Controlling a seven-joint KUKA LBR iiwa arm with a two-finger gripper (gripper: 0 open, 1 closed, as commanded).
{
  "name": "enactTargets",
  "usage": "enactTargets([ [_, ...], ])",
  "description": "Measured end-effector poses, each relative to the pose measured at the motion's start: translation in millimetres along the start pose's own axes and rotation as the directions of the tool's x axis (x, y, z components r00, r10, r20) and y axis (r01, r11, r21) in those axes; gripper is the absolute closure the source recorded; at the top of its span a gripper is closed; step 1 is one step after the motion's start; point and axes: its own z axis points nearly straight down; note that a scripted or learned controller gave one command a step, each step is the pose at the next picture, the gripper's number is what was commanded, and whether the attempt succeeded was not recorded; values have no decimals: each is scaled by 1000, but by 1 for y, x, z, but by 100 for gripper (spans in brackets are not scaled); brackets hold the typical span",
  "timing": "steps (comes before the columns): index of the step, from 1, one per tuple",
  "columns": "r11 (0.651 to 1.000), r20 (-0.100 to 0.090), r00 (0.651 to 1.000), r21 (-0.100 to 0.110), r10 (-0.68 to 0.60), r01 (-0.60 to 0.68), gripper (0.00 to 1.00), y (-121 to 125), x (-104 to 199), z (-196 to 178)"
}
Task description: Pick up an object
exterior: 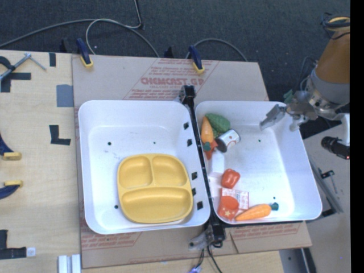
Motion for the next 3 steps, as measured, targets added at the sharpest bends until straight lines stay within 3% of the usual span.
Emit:
enactTargets([
  [1, 1000, -1, 1000, 3, 0, 0, 0, -38, 75, 123],
  [2, 1000, 20, 1000, -20, 15, -14, 0, -114, 88, 132],
  [3, 1000, 14, 1000, -18, 10, -10, 0, -114, 86, 132],
])
